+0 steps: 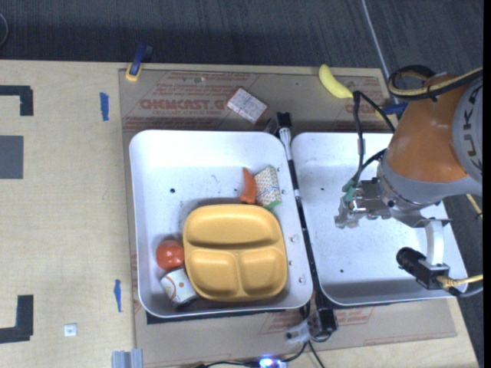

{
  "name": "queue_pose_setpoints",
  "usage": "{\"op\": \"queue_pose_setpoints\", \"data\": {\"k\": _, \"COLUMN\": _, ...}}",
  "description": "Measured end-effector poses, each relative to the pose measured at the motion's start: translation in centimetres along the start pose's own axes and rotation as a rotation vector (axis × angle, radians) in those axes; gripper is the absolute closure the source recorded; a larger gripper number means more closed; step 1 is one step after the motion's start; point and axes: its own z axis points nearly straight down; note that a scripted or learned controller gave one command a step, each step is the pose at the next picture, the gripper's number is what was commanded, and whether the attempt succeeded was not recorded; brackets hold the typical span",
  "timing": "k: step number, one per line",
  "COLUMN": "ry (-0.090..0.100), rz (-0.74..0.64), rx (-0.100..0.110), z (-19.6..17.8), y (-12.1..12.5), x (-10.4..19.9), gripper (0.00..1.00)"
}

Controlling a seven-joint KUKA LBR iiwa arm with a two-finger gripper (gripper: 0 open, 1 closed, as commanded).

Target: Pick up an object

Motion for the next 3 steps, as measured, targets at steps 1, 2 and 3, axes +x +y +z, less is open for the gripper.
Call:
{"op": "queue_pose_setpoints", "data": {"k": 1, "ry": 0.001, "rz": 0.001, "rx": 0.002, "z": 1.1, "y": -1.8, "x": -6.7, "gripper": 1.0}}
{"op": "queue_pose_setpoints", "data": {"k": 2, "ry": 0.002, "rz": -0.001, "rx": 0.003, "z": 1.8, "y": -1.8, "x": 1.0, "gripper": 1.0}}
{"op": "queue_pose_setpoints", "data": {"k": 3, "ry": 0.0, "rz": 0.001, "rx": 0.001, "z": 2.7, "y": 6.0, "x": -5.3, "gripper": 1.0}}
